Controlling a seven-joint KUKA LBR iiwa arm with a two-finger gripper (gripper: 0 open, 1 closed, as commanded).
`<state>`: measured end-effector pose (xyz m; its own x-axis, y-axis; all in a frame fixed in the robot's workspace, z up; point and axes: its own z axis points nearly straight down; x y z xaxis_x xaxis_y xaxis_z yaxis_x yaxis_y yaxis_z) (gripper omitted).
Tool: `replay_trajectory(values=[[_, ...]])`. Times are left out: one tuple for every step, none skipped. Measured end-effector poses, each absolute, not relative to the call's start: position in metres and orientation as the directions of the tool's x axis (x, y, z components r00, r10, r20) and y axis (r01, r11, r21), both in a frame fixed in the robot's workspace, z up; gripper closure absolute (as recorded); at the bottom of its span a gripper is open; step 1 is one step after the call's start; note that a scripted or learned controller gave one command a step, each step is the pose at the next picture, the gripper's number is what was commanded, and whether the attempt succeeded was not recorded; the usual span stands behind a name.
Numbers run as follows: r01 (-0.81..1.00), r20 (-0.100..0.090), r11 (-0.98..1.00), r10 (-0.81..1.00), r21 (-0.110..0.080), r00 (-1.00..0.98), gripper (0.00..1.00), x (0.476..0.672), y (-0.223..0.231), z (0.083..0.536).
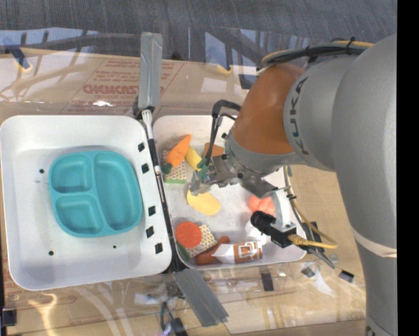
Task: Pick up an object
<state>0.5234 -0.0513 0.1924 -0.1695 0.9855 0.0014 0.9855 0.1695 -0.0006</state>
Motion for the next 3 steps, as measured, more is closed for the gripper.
replay_trajectory(values=[[0.986,0.002,0.169,0.986,-0.003,-0.169,0.00,0.523,-0.052,0.191],[0.999,0.001,0.053,0.999,-0.006,-0.053,0.00,0.559,-0.099,0.117],[0.997,0.002,0.080,0.997,-0.004,-0.080,0.00,0.542,-0.105,0.091]])
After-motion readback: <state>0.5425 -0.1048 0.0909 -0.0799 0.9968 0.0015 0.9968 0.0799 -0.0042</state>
